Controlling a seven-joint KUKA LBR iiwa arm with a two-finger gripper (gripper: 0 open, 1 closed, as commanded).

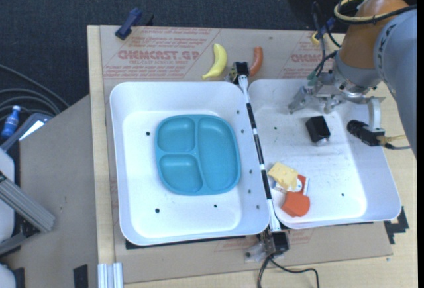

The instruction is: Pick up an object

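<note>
Gripper [317, 100] hung at the upper right of the frame, I cannot tell its state, with the small black block [318, 129] just below it.

Banana [216, 61] and blue clip [128, 24] on bench [165, 48]

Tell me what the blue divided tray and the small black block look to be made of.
The blue divided tray looks like moulded plastic with a smooth matte finish: even colour, rounded compartment ridges. The small black block in the right bin may be hard plastic or rubber; it is dark, dull and too small to tell.
</note>
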